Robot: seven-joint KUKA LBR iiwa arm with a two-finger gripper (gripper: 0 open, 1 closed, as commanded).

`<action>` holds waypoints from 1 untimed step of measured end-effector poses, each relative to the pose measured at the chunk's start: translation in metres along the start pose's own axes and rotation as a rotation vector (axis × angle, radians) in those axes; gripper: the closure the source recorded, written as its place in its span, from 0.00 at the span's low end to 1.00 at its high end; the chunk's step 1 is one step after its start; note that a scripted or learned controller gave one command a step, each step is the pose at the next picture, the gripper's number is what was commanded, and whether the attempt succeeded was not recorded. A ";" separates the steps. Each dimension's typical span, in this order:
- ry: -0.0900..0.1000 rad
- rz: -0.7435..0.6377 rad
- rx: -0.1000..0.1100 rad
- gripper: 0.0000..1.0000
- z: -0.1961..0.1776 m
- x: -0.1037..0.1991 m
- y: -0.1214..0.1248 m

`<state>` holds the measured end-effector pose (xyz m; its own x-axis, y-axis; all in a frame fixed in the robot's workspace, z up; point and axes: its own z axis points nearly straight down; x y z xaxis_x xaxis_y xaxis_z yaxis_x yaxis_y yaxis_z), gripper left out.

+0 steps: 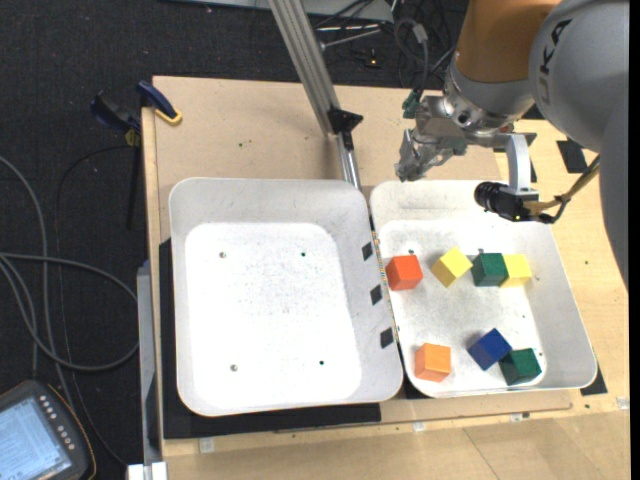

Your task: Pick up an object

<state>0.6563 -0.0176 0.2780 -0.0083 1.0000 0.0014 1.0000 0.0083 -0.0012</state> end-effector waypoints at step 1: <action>0.000 0.001 0.001 1.00 0.020 0.050 -0.002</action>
